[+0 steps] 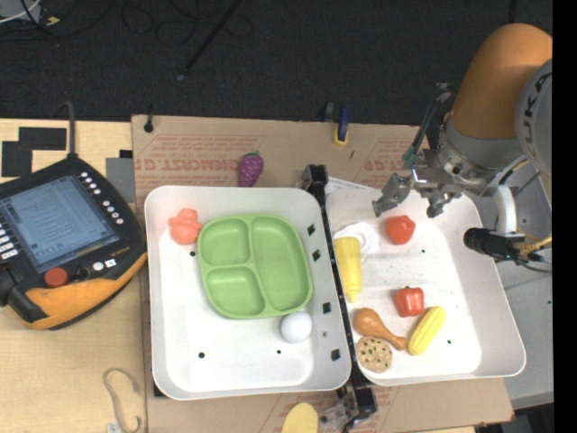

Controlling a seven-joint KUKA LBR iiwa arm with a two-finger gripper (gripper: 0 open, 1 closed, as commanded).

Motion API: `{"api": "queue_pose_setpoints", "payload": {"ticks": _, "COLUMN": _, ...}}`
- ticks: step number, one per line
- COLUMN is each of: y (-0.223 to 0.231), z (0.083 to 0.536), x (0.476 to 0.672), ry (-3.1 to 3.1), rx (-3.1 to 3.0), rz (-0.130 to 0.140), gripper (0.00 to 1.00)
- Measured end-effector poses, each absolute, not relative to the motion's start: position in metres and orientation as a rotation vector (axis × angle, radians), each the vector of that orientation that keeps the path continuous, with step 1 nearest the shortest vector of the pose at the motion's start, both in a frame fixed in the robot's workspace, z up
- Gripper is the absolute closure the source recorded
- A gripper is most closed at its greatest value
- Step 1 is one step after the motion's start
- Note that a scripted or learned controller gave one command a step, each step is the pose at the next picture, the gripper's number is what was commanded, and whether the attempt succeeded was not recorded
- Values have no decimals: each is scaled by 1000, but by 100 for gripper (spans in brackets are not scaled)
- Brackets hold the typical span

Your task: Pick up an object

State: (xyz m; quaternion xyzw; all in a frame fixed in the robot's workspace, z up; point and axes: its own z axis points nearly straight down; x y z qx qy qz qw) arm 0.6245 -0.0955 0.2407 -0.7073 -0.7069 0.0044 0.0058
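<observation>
Gripper [413, 197] is hovering w/ fingers spread apart, gripping nothing, just above the red tomato [399, 230] in the right bin [491, 332]. Pick isn't done yet; descent, closing and lift are all remaining.

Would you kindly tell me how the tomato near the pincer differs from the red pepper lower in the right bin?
The tomato is round and smooth; the red pepper is blockier, with a green stem. The tomato lies below the pincer, at the bin's far end; the pepper lies nearer the corn and drumstick. Both are red toy foods in the right bin.
</observation>
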Motion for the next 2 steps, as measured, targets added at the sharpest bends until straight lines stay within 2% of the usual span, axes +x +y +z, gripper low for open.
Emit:
{"api": "queue_pose_setpoints", "payload": {"ticks": 1, "y": -96, "z": 248, "x": 627, "ry": -2222, "rx": -2220, "rz": 1, "gripper": 0}}
{"api": "queue_pose_setpoints", "payload": {"ticks": 2, "y": -92, "z": 203, "x": 633, "ry": -2222, "rx": -2215, "rz": 5, "gripper": 0}}
